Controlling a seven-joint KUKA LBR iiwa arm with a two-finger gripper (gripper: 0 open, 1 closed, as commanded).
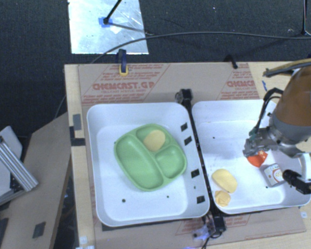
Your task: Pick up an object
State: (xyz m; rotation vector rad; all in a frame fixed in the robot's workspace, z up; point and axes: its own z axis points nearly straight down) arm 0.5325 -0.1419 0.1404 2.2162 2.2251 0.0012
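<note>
Directly beneath the gripper (254, 148) sits a small red-orange thing (258, 159), on the floor of the right bin (226, 125) and seemingly touching the gripper's tip. It looks like the thing being picked. Whether the gripper is open, closed or already has it cannot be told from this slant, as the wrist covers the tip.

To do this step well, the gripper should be centred over the red-orange thing and go down until it nearly meets the bin floor before closing, because the thing is low and small and a high grasp would likely slip off. The lift should then go straight up. A small can (273, 174) stands just beside the gripper on the arm's side and a little nearer the camera, so a sideways drift that way could knock it.

Further out from the gripper, away from the arm, lie a yellow lump (225, 179) and a smaller one (222, 198) close to it, both near the wall between the bins and well clear of the grasp. Beyond that wall, the left bin (106, 132) holds a green plate (142, 166) with three compartments, and a pale yellow piece (155, 140) rests in the far one.

The brown board (205, 74) under both bins carries red print reading "CHEMCAST GP", repeated behind the gripper's bin, where only part of it shows. The can's label is too small to read
</note>
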